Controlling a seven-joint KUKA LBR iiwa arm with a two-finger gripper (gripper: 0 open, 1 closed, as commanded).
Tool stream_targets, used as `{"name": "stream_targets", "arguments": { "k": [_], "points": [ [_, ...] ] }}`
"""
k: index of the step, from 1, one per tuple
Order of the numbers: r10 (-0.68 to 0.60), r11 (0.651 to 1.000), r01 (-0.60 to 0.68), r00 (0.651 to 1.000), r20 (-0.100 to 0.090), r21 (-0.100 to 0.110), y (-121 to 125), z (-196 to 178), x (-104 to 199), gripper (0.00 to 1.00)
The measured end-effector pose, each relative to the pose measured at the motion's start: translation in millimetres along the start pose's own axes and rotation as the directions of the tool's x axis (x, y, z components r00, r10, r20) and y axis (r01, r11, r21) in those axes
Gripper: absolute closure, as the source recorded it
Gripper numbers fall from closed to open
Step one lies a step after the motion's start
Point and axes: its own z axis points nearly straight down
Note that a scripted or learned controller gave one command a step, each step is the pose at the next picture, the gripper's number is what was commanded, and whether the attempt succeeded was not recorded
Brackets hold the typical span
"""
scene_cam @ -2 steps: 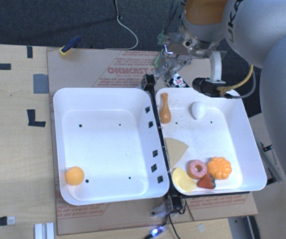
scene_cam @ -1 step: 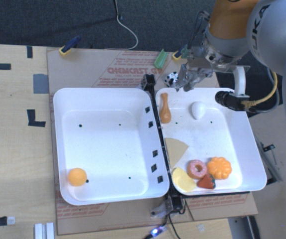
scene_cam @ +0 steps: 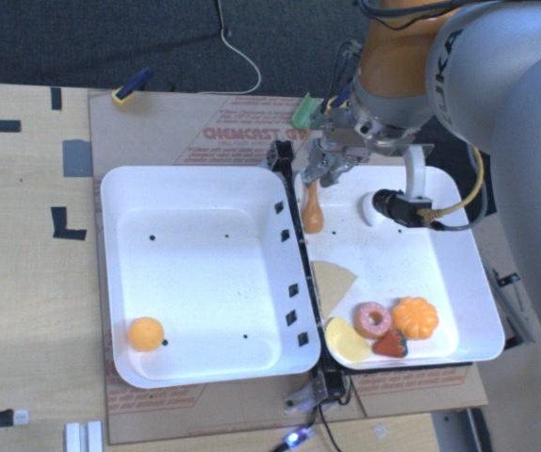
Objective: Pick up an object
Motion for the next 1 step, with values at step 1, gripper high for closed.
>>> {"name": "stream_targets", "arguments": {
  "k": [1],
  "points": [
    [0.0,1.0,0.0,1.0,-0.001,-0.006,6.4,-22.6,2.8,1.0]
  ]
}}
